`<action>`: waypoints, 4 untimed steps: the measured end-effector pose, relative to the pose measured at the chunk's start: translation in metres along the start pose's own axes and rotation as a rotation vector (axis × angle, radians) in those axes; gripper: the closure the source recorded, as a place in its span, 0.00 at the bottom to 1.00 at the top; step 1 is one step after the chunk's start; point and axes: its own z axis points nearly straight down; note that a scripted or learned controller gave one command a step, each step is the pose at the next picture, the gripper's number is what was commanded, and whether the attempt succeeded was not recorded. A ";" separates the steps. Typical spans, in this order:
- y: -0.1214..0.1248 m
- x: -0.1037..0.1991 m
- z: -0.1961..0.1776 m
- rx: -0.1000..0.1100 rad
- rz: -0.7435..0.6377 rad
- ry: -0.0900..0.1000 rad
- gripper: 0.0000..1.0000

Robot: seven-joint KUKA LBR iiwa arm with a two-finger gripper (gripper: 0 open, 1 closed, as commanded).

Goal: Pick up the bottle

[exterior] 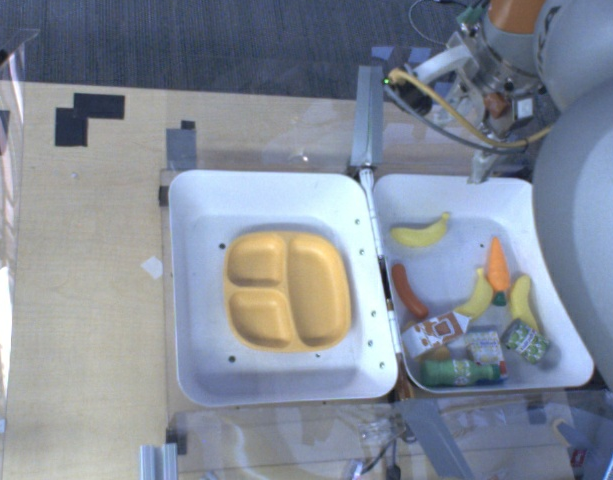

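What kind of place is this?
Probably a robot test bench in a lab: two shallow white plastic bins on a pale wooden bench, a grey robot arm, and plastic toy food including a green bottle.

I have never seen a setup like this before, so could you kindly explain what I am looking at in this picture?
This is one camera looking down at a slant on a wooden bench. The grey bulk with an orange band at the right is a robot arm. Two white bins sit side by side. The left bin holds a yellow divided tray. The right bin holds toy food: bananas, a carrot, a sausage, small cartons, and the green bottle it should pick up, lying at the near edge.
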 end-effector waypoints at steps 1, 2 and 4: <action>-0.040 -0.068 0.147 0.004 -0.161 -0.007 0.00; -0.004 -0.022 0.147 0.001 -0.032 -0.005 0.00; 0.039 -0.178 0.127 0.002 0.105 -0.004 1.00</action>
